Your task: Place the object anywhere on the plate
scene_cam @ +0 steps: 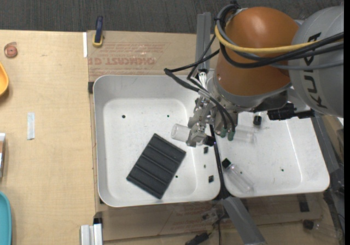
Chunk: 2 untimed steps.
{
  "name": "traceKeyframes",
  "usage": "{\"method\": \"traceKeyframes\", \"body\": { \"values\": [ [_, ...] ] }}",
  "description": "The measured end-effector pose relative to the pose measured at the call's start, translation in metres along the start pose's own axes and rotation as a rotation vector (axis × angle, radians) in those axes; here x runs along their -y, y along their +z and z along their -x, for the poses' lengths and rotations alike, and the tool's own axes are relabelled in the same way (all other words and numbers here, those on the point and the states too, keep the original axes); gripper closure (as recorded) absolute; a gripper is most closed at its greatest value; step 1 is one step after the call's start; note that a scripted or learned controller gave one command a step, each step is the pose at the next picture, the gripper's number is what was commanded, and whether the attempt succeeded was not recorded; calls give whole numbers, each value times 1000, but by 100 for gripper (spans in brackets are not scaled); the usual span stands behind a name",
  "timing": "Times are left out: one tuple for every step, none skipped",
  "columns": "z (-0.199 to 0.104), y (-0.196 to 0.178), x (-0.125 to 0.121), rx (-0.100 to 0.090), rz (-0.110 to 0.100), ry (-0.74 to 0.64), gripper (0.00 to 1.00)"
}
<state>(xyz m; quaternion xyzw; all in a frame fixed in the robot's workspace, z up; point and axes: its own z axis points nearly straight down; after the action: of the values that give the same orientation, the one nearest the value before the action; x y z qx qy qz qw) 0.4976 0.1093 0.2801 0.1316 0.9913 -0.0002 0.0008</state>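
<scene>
Orange-banded grey arm (257, 58) overhangs the bins; its gripper (201, 129), grip state unclear, hovers right of the black ribbed rectangular plate (157, 165).

The right bin (295, 178) is largely covered by the arm (257, 58), whose grey body is cut off at the right edge. The pincer (203, 129) is too blurred for detail. An orange object (3, 82) and a teal one (4, 222) are cropped at left.
</scene>
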Motion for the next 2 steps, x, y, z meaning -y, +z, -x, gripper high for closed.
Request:
{"method": "traceKeyframes", "body": {
  "values": [
    [5, -75, -6, 1, 1, -432, 100],
    [65, -102, -25, 3, 2, -778, 100]
  ]
}}
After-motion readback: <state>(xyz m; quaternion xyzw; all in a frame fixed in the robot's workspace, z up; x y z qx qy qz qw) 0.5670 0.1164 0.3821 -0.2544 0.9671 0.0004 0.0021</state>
